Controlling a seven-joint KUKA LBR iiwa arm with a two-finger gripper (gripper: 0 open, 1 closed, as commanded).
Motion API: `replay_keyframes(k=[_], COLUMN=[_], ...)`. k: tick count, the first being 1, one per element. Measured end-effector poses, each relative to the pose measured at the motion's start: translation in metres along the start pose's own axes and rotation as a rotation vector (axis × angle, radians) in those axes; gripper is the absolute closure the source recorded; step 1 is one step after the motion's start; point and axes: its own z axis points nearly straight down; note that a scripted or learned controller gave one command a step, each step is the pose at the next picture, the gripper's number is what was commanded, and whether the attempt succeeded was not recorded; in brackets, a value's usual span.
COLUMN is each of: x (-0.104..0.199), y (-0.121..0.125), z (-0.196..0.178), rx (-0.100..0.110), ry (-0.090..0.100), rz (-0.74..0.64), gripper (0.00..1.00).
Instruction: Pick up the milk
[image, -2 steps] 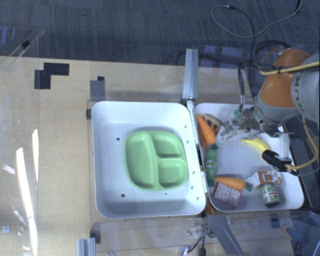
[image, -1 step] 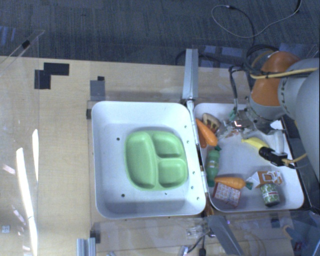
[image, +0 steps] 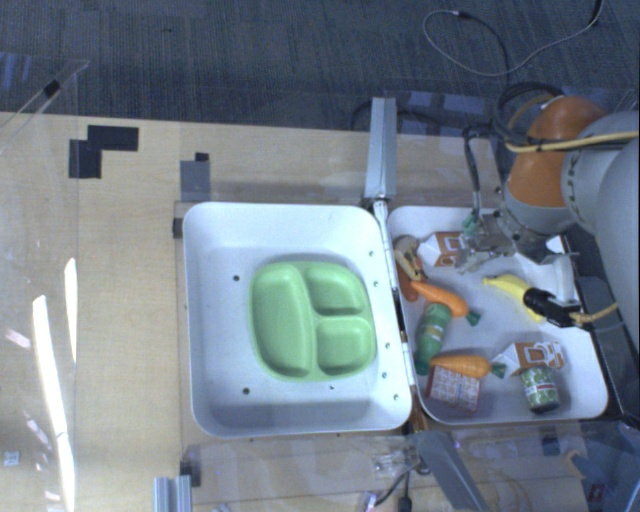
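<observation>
Nearest, at 6 o'clock in the right-hand shallow white bin (image: 600, 402): red-and-white cracker box (image: 455, 388) and green-lidded jar (image: 541, 390), with an orange carrot (image: 465, 365) lying flat just behind the box. Just beyond the jar, at 4 o'clock: small white-and-brown carton (image: 540, 354), tipped over, possibly a milk.

Mid-bin: dark green bottle (image: 432, 335) lying beside the 9 o'clock wall, second carrot (image: 440, 293), yellow banana (image: 510, 287). All loose and jumbled, as if tipped in rather than arranged.

To 9 o'clock, across the divider: left white bin (image: 210, 300) holding a pale green divided plate (image: 312, 318), set centrally, probably as a drop target.

Farthest, at 12 o'clock: second white-and-brown carton (image: 447, 250), lying flat, the likelier milk given the claw (image: 487, 240) lowered at its 3 o'clock edge. Contact not resolvable; whether released or clenched cannot be told. Top-down approach probably chosen to avoid crowding neighbours.

Beyond: pale wooden tabletop (image: 270, 160).
</observation>
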Motion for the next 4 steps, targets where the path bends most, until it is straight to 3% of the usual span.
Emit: replay_keyframes(k=[1,2,3,4], x=[0.001,0.002,0.003,0.003], y=[0.000,-0.027,-0.024,-0.024], z=[0.000,0.014,0.002,0.002], rx=[0.002,-0.021,-0.026,-0.026], ry=[0.002,0.006,0.008,0.008], rz=[-0.001,0.176,0.172,0.172], gripper=[0.00,0.00,1.00,0.00])
